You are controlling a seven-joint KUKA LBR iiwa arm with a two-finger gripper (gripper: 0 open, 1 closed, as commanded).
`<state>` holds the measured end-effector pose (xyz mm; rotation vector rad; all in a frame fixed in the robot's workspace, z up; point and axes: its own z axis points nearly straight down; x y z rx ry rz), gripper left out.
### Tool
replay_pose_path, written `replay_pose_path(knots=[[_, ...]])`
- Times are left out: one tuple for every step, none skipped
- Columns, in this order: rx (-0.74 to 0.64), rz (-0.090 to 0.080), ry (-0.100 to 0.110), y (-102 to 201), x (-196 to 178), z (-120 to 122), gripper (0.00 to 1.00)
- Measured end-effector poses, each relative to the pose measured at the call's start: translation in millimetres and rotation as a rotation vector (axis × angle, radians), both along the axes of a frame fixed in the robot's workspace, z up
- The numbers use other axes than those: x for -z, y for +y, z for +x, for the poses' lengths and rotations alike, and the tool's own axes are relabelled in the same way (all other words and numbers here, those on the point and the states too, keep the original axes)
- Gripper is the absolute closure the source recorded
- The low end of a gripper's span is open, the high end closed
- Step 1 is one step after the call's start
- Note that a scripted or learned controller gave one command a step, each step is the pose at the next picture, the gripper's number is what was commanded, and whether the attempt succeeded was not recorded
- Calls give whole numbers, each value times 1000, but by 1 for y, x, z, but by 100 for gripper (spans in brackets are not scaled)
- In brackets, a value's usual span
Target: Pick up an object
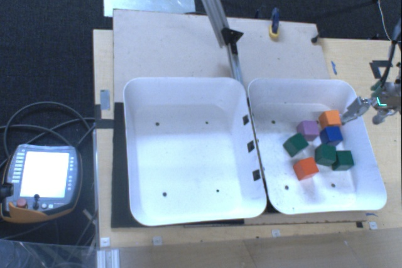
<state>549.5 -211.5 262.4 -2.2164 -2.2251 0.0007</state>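
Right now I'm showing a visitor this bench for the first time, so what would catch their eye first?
The cluster of coloured blocks in the right bin stands out: orange, purple, blue and green against white. The gripper sits at that bin's far right rim, just beside the upper orange block. A handheld control pad with a bright screen lies left of the bench.
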Motion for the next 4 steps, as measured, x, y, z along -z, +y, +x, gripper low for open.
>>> replay_pose_path(knots=[[-1, -1, -3, 0, -2, 1, 0], [-1, 0, 1, 6, 43, 5, 0], [1, 1, 2, 17, 95, 1, 0], [2, 0, 2, 10, 150, 7, 0]])
